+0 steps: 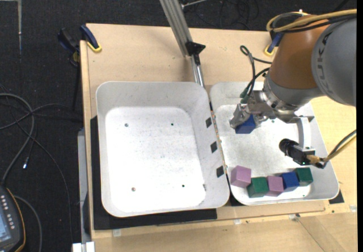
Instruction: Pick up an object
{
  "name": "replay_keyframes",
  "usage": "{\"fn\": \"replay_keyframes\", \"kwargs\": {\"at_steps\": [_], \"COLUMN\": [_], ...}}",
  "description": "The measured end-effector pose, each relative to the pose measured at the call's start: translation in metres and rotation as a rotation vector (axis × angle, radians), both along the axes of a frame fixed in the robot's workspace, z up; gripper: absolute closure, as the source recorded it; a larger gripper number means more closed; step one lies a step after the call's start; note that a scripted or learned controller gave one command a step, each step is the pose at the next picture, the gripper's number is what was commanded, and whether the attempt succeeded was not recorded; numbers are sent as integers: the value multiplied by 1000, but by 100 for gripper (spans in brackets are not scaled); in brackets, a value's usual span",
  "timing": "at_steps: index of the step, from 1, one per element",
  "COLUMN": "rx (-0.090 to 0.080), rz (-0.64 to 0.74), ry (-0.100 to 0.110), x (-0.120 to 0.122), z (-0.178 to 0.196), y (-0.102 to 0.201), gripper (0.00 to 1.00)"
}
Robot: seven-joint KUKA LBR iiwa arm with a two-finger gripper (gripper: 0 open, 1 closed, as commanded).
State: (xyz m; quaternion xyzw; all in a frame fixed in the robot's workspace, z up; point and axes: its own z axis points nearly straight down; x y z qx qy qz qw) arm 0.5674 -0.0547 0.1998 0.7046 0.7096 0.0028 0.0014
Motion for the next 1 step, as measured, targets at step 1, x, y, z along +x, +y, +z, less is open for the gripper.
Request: {"fn": "replay_keyframes", "kwargs": {"at_steps": [1], "rx": [0], "rz": [4], "ry": [2], "x": [47], "z": [-5], "y": [74], "gripper": [100]}}
